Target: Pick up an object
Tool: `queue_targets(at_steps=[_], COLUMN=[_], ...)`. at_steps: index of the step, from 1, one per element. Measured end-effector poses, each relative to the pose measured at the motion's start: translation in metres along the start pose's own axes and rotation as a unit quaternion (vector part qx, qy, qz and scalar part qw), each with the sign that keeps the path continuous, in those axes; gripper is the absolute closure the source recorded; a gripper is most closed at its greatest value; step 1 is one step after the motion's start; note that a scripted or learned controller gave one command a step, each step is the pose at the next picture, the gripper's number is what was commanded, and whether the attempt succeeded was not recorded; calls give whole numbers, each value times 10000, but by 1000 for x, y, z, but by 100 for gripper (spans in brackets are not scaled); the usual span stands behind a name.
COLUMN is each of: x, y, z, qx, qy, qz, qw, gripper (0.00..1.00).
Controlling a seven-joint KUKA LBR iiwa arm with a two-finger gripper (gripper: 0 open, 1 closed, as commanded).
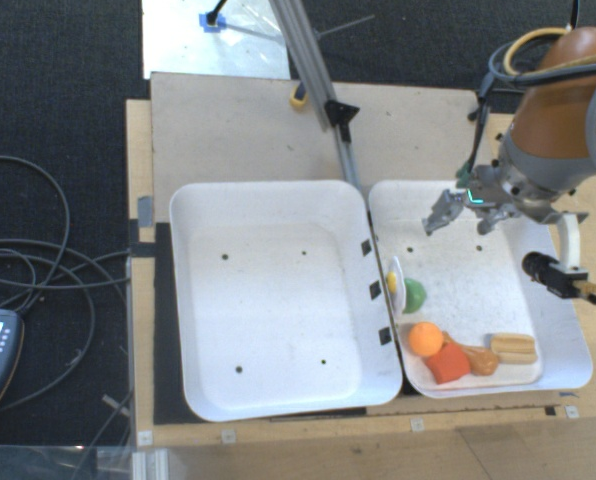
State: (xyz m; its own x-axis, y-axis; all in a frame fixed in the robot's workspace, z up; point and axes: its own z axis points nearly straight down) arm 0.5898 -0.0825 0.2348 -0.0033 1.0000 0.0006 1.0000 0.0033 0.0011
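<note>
My gripper (468, 218) hangs over the upper part of the right bin (458, 273), its two grey fingers spread apart with nothing between them. Below it, near the bin's front, lie an orange ball (426, 339), a red block (447, 365), an orange carrot-like piece (478, 358) and a tan bread-like piece (513, 347). A green ball (415, 294) rests against the bin's left wall beside a white and yellow piece (394, 281). All of these objects sit well below the gripper, apart from it.
The left bin (268, 298) sits beside the right one, divided by a shared rim with black clips. A grey pole (313, 63) slants across the bench's back. A black part (545, 271) on the arm hangs over the right bin's right side.
</note>
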Motion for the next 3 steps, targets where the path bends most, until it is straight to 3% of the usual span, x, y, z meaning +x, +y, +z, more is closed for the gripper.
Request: queue_targets(at_steps=[2, 3], x=[-3, -3], y=[-7, -7], z=[119, 145], qx=[32, 15], qy=[3, -1], qz=[13, 12], qw=[10000, 10000], gripper=[0, 0])
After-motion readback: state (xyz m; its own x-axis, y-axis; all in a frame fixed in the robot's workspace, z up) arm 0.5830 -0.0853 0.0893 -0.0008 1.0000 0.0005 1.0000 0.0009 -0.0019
